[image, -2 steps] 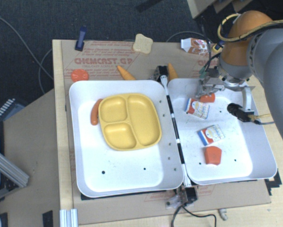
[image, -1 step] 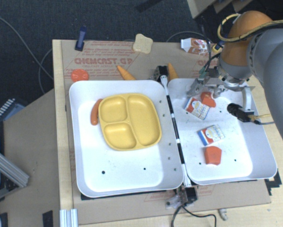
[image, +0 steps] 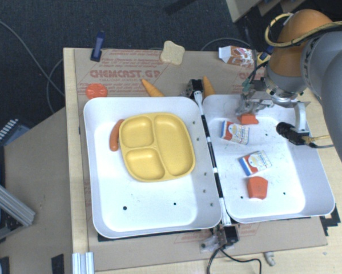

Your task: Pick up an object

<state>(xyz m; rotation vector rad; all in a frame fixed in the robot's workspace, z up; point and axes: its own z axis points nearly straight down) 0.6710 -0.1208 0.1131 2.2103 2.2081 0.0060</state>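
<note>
The right bin point(image: 308, 176) holds two small white, red and blue cartons, one point(image: 234, 132) near its upper left and one point(image: 255, 162) at the middle. An orange block point(image: 257, 187) lies below them. A small orange piece point(image: 249, 119) sits near the bin's far edge. My gripper point(image: 251, 108) hangs directly over that orange piece, its tips just at the piece's top. I cannot tell whether the tips touch it. The grey arm with the orange band point(image: 293, 44) comes down from the upper right.
The left bin point(image: 102, 198) carries a yellow compartment plate point(image: 157, 145) with a red sausage point(image: 114, 135) beside it. Beyond the bins lie a bread slice point(image: 172, 52), a carrot point(image: 152, 88), an orange disc point(image: 95, 90), a blue item point(image: 97, 44) and another carton point(image: 236, 54).
</note>
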